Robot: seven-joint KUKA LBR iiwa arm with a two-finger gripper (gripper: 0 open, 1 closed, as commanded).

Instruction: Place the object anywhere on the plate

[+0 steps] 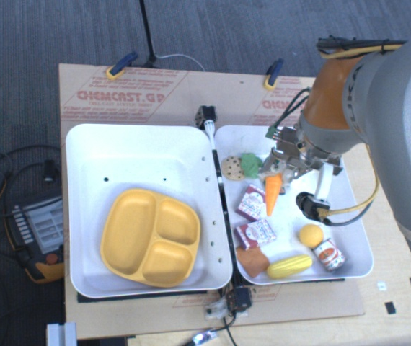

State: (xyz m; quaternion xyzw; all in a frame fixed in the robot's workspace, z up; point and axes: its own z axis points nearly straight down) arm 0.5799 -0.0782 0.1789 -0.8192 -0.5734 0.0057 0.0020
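The carrot [271, 195] hangs point-down over the right bin [360, 254], its top pinched between the fingers of the gripper [277, 173], above the small packets [252, 203]. The yellow plate [150, 236] sits in the left bin [90, 150], well apart. A corn cob [289, 266] lies near the front edge

Two white bins [83, 215]; one yellow plate [151, 235]; one carrot [272, 194]; two wrapped packets [252, 203]; one can [329, 254].
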